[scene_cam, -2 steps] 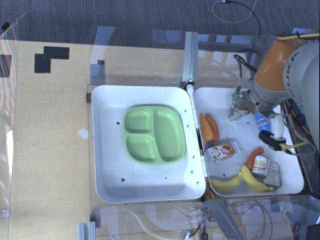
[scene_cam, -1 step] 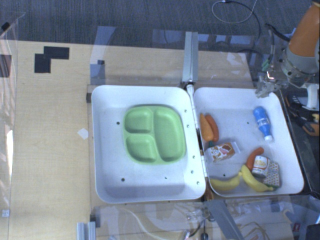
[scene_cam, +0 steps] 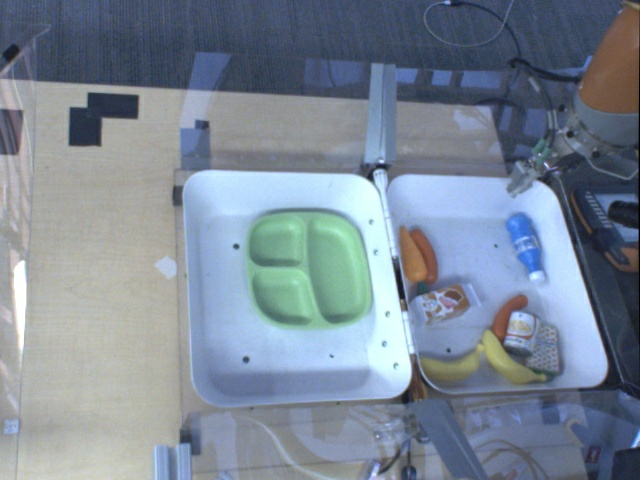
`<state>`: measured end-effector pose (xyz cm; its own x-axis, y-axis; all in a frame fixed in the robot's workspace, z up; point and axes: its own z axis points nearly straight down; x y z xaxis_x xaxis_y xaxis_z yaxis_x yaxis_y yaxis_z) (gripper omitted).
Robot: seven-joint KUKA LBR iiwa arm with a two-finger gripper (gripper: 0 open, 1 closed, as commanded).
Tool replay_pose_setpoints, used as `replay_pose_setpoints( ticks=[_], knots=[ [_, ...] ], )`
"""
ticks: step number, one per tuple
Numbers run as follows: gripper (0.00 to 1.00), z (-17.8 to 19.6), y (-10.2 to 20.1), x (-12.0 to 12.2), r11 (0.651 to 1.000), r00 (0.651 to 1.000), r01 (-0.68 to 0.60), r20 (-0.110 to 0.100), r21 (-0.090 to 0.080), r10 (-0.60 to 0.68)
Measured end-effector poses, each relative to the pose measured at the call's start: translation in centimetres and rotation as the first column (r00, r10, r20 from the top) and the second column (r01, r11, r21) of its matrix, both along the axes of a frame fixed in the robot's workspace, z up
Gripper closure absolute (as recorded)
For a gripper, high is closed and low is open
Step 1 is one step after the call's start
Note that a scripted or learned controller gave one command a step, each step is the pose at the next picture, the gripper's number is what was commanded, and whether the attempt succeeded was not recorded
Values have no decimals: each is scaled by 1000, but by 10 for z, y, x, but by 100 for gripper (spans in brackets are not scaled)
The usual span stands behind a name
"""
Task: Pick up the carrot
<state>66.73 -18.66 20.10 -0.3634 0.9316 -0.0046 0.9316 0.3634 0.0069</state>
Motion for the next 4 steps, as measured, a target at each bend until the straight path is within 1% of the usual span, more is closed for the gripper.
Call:
replay_pose_setpoints(
  ticks=[1,2,3,4],
  knots=[
    [100,-11,123,-5,975,975,-221,-1,1,221],
    [100,-13,123,3,963,963,-271,2,-1,271],
    [100,-12,129,-22,794,794,-608,-2,-2,608],
    [100,-14,115,-34,547,547,-837,-3,-5,837]
  ],
)
